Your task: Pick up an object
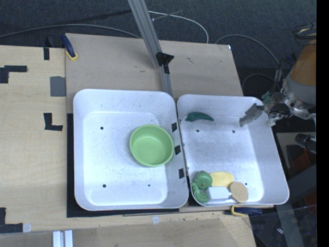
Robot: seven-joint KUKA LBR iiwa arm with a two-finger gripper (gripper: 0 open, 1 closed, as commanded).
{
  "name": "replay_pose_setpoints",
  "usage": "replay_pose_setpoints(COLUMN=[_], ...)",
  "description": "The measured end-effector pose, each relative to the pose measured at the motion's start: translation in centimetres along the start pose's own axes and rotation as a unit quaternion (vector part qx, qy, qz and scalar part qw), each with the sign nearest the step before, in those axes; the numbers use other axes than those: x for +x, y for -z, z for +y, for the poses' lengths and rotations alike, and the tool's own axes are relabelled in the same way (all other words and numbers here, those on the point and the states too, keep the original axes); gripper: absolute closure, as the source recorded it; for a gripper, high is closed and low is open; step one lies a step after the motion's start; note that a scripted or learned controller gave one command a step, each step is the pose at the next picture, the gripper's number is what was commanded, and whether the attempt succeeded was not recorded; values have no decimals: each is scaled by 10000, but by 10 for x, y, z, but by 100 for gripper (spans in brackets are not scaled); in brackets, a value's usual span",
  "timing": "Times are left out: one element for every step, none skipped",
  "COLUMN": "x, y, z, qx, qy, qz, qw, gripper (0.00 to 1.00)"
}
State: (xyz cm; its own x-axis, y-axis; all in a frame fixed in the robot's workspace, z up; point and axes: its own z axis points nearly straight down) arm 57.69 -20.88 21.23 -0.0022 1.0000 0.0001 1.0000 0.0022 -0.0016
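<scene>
The right bin (257, 153) holds a dark green curved piece (199, 117) near its far left corner. A cluster lies at its near edge: a green round object (203, 180), a yellow one (221, 178), a white block (219, 192) and a tan disc (238, 191). A light green bowl (151, 145) sits upright in the left bin (97, 153). My gripper (259, 113) hangs over the far right edge of the right bin, well apart from every object, with nothing seen in it.
A slanted grey pole (146, 24) crosses the bench behind the bins and ends near where they meet. Cables (190, 22) lie on the dark floor at the back. The orange-banded arm (306, 73) enters from the right.
</scene>
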Motion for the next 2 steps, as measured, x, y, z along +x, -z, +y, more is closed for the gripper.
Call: replay_pose_setpoints(x=[0,4], y=[0,-53], z=[0,9], qx=[0,20], qy=[-1,2], qz=[-2,1], qw=[10000,10000], gripper=[0,0])
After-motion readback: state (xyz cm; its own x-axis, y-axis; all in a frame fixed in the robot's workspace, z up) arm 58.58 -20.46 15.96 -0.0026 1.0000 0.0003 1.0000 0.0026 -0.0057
